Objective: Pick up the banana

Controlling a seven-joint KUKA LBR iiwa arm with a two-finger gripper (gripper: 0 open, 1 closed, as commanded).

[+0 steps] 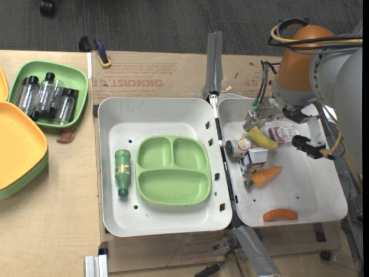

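Observation:
The yellow banana point(261, 138) lies in the right bin point(311, 195), near its upper left part, slanting from upper left to lower right. My gripper point(252, 121) hangs low over the bin, right at the banana's upper end, and from this angle looks to be touching it. The grey arm with its orange band point(300, 62) comes in from the upper right and covers the bin's back corner. The banana rests among other items and is not lifted.
Crowding the banana are a small can point(234, 148), a white carton point(254, 156), a carrot point(266, 175) and a pink-white packet point(284, 134). An orange sausage point(280, 214) lies near the front. The left bin point(109, 212) holds a green divided plate point(173, 171) and a green bottle point(122, 172).

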